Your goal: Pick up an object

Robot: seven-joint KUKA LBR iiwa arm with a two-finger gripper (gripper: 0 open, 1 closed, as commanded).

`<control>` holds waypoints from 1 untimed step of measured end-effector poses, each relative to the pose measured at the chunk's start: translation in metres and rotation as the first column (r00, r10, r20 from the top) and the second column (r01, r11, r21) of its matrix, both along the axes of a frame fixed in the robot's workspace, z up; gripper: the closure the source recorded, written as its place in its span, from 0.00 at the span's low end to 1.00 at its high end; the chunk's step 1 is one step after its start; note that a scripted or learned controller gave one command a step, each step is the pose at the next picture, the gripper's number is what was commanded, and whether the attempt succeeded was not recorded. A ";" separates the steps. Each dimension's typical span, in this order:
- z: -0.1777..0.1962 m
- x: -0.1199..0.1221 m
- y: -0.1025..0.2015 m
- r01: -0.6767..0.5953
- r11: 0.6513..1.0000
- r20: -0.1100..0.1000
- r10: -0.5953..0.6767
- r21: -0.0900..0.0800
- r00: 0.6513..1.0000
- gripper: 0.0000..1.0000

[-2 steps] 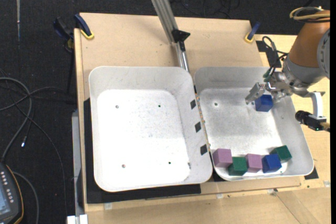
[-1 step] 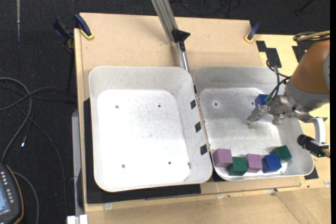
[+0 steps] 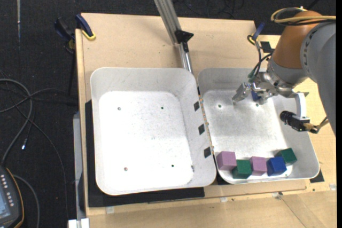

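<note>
Several small blocks lie along the front edge of the right bin [image 3: 251, 125]: a purple block [image 3: 227, 159], a green block [image 3: 243, 168], a pink block [image 3: 259, 165], a blue block [image 3: 276, 166] and a darker green block [image 3: 288, 156]. My gripper [image 3: 249, 95] hangs over the back part of that bin, well behind the blocks. It is open, its fingers are spread, and no block is between them. A small blue patch shows beside the right finger; I cannot tell what it is.
The left bin [image 3: 107, 115] stands beside the right one, sharing a middle rim with black clips. A slanted metal pole [image 3: 165, 5] comes down to the bench behind the bins. Clamps [image 3: 85, 29] grip the bench's back corner.
</note>
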State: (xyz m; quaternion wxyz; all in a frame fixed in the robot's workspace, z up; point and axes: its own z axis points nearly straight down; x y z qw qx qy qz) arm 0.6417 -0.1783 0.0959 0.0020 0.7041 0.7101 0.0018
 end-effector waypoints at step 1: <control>-0.002 0.039 -0.044 0.009 1.000 -0.021 -0.009 0.009 1.000 0.00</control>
